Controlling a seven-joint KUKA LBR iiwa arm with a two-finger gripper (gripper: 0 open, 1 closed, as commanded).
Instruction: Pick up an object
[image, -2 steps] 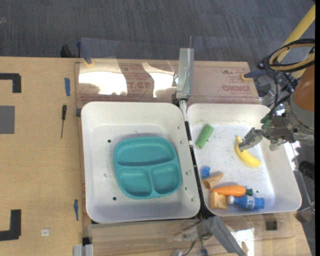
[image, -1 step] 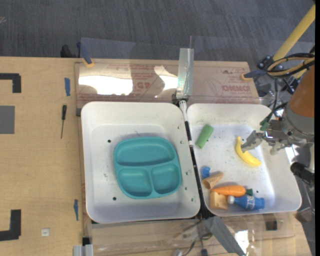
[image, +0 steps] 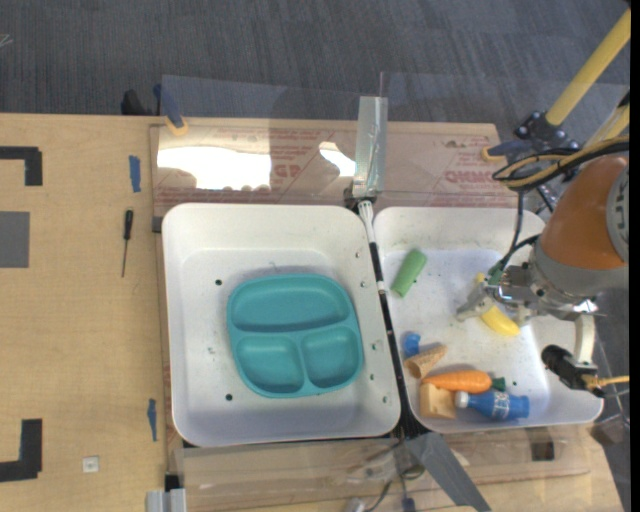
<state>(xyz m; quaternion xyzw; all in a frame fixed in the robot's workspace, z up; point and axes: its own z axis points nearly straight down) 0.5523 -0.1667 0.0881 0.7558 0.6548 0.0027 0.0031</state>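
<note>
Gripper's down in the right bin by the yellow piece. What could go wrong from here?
1. The gripper sits at the small yellow object, which lies slanted and partly under it; a closing grasp may push it aside.
2. The orange carrot-shaped toy, blue bottle and tan block crowd the right white bin's front edge, so a sweep there could knock several.
3. The green cylinder rests beside the divider, probably hard to straddle.
</note>
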